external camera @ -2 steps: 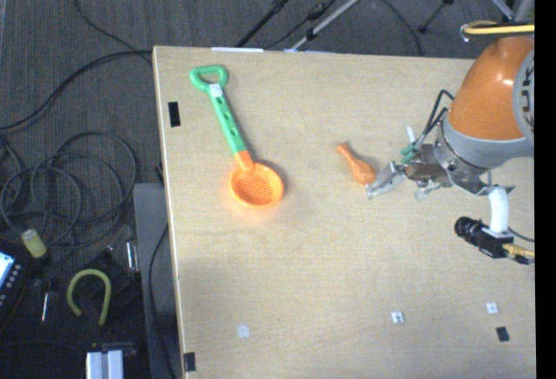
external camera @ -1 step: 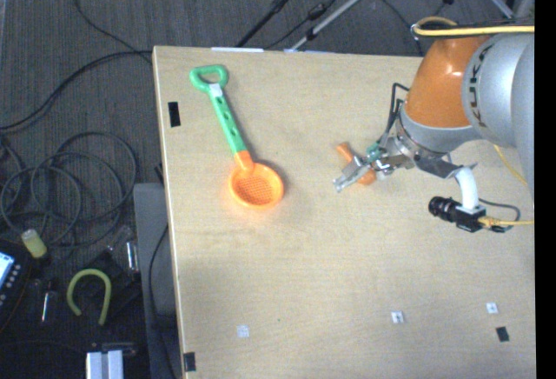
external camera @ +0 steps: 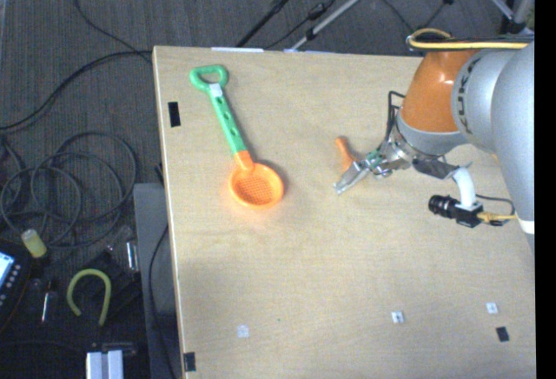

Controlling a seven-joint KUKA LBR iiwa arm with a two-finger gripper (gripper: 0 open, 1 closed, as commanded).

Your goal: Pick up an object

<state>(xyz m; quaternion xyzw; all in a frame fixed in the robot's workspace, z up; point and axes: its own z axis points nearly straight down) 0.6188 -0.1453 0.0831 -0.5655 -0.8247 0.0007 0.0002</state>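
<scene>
Reaching low over the bench, nothing lifted yet.

My two-finger metal gripper point(external camera: 347, 167) is down close to the pale wooden bench top point(external camera: 347, 299), its fingers spread apart; one silvery finger points left and down, the other carries an orange tip at the upper left. I see nothing between them, so I judge the pick hardly begun: the grasp and the lift are both left to do. The only object I can make out is the toy scoop with a green plastic handle and a round orange sieve head point(external camera: 236, 144), lying flat and well apart to the left of my fingers, untouched. My grey arm with its orange band point(external camera: 432, 99) comes in from the right, wrist bent forward and down, fingers aimed leftward.
</scene>
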